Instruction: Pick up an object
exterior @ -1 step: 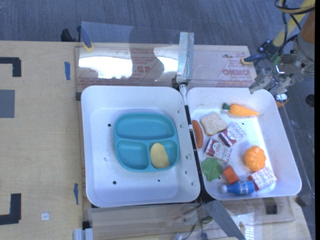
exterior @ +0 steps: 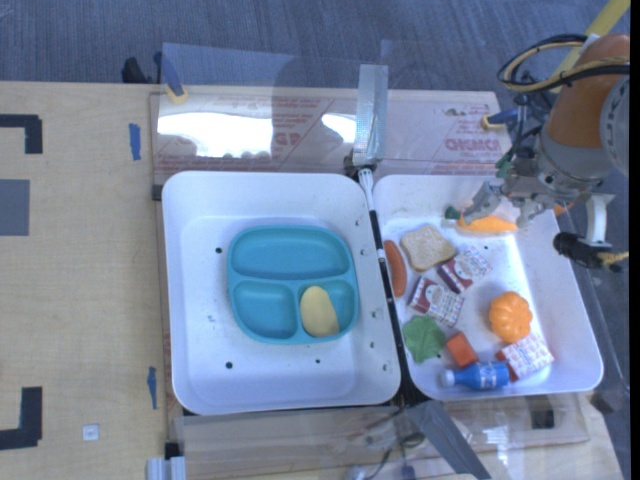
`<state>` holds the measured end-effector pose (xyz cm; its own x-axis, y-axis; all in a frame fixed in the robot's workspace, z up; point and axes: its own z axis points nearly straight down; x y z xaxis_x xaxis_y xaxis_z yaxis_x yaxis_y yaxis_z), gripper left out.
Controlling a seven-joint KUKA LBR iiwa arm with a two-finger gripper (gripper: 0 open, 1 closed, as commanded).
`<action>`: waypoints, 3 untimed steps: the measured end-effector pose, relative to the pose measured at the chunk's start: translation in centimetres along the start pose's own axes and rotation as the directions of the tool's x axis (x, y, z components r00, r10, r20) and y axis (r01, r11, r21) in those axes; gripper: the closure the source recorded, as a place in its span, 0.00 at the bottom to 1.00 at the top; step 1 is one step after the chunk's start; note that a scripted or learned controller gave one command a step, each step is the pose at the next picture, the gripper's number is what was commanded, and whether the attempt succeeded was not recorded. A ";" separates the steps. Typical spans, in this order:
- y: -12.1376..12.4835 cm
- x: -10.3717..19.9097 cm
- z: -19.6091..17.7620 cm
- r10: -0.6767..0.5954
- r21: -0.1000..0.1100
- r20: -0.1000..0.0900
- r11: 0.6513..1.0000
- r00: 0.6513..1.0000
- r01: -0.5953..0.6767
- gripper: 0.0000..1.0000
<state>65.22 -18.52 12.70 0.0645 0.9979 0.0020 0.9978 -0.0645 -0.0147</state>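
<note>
1. The gripper point(exterior: 522, 194) sits over the far right corner of the right-hand shallow white bin point(exterior: 578, 320), hanging from the grey arm with its orange band point(exterior: 583, 108) that reaches in from the right. Whether it is wide, narrow or holding anything cannot be told; the fingers are not resolved.
2. An orange wedge-shaped toy with a green tip point(exterior: 484, 223) lies just below the gripper, at or very near it; contact cannot be confirmed.
3. Also in the right bin: a tan toy bread slice point(exterior: 427, 246), a red-orange toy sausage point(exterior: 396, 267) along the left wall, two red-and-white printed packets point(exterior: 438, 299) at the centre, an orange toy pumpkin point(exterior: 510, 315), a green leafy toy point(exterior: 423, 338), a small orange-red block point(exterior: 460, 349), a blue bottle point(exterior: 478, 376) lying on its side, and another red-and-white packet point(exterior: 530, 355) just beside it.
4. The left-hand shallow white bin point(exterior: 195, 298) holds a teal divided plastic tray point(exterior: 288, 258), with a yellow oval toy point(exterior: 319, 311) in its near right compartment.
5. Both bins rest on a light wooden surface point(exterior: 75, 268).
</note>
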 end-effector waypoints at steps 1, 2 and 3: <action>-2.4 -1.2 4.1 -0.147 -0.018 0.005 0.989 0.989 0.147 0.00; 0.9 3.2 4.2 -0.156 0.005 0.004 0.988 0.988 0.156 0.00; 0.7 3.2 3.4 -0.156 0.014 0.001 0.988 0.988 0.156 1.00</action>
<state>66.05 -15.32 9.27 -0.0921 0.9957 0.0029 0.9954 0.0921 -0.0279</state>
